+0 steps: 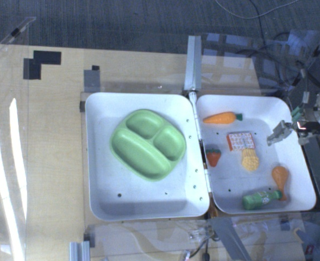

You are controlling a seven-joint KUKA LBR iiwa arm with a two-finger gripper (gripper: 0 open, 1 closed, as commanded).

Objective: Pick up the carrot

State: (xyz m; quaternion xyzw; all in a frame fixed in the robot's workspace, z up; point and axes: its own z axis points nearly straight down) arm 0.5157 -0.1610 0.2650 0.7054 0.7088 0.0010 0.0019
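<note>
- One carrot (220,118) lies sideways at the right bin's (260,103) far edge, leaves pointing right.
- Gripper (282,131) hovers near the right rim; its opening cannot be judged.
- Best approach: descend over the carrot's thick middle, closing across its width.

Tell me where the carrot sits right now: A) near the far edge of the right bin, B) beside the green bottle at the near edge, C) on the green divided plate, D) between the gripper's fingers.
A: the carrot lies flat on the floor of the right bin, close to its far wall, apart from the gripper at the bin's right side and well away from the green bottle.
</note>
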